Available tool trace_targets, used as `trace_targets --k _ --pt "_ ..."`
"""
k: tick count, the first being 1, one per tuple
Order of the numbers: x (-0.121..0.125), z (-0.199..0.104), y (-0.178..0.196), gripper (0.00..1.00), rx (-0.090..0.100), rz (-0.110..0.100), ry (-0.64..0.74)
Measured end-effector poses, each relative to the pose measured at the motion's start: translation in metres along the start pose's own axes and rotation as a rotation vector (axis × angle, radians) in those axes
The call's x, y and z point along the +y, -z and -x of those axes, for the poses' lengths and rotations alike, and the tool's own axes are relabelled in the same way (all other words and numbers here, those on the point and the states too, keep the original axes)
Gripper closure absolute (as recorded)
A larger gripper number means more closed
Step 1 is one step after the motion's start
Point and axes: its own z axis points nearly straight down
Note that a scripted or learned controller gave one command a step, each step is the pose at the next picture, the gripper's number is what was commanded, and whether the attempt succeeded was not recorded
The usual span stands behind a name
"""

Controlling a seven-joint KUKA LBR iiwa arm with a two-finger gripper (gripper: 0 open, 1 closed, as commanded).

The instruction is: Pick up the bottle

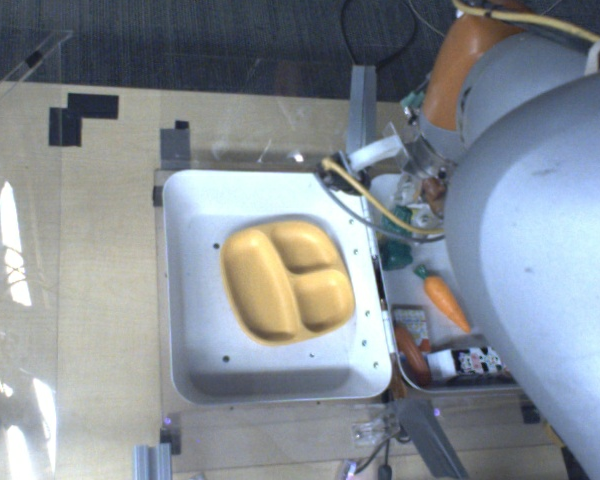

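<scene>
Looking down from above, my gripper (425,190) is low at the far end of the right bin (420,380). I cannot tell if it is open or closed. The bottle (468,363) lies on its side at the near end, past the carrot (446,303). Its long way runs left to right.

Legible text, labels, brands, numbers, signs: none.

Item: dark packet (472,362), right bin (410,376), at about 4 o'clock from the yellow divided tray (285,279). Carries a black-and-white printed face; marks too small and blurred to read.

Item: small pale card (410,318) just above it. Print not readable.
</scene>
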Motion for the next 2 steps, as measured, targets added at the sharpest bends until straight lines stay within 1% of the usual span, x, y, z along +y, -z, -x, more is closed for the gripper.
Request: trace_targets --k 1,2 --pt "0.031 -0.034 -0.031 1.00 0.001 0.001 -0.027" --pt "0.031 -0.040 0.018 1.00 0.005 0.001 -0.088"
